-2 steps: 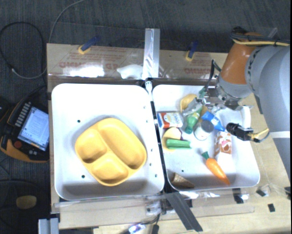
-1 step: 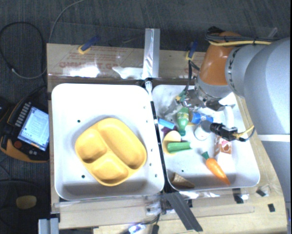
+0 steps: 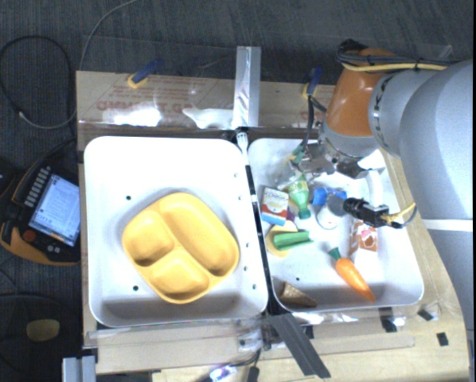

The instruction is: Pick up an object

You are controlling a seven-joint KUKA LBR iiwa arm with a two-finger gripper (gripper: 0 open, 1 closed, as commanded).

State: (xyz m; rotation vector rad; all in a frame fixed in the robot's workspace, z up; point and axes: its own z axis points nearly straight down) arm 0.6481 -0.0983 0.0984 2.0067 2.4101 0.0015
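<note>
gripper [image 3: 308,159] low over right bin's [image 3: 397,281] toy clutter, finger state unclear | orange carrot [image 3: 353,276] with green top | labels unreadable

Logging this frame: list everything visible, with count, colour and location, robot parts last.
bins: 2, white, side by side on the bench
divided dish: 1, yellow, middle of the left bin
toy carrot: 1, orange with green top, near right of the right bin
small mixed items: several, green, blue, red and white, clustered in the right bin's far half; exact count unclear
brown cone-shaped piece: 1, near left corner of the right bin
handheld pendant: 1, orange and black with a lit screen, on the floor left of the bench
cable: 1, black, looped on the floor at far left
arm: 1, grey with orange band, over the right bin's far right
gripper: 1, dark, over the cluster
</note>
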